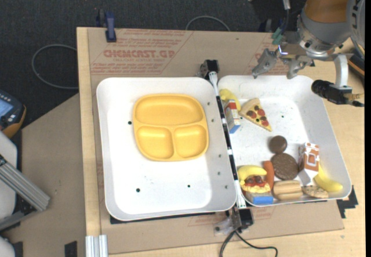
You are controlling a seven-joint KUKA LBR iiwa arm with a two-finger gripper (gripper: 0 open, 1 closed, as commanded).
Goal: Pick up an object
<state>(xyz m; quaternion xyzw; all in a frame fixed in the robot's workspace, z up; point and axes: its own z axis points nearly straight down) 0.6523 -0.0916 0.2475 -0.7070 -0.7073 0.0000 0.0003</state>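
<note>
Overhead, gripper (280, 64) hangs above the far rim of the right bin (301, 102), fingers spread apart, nothing between them. Toy food lies below in that bin: pizza slice (255, 113) near the far left, two brown cookies (282, 157) mid-bin, banana (328, 183) at the near right corner. Left bin (113, 151) carries a yellow divided tray (170, 126).

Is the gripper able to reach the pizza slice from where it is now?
Probably yes. The gripper hovers over the right bin's far edge, and the pizza slice lies apart from the other items with nothing on top.
</note>
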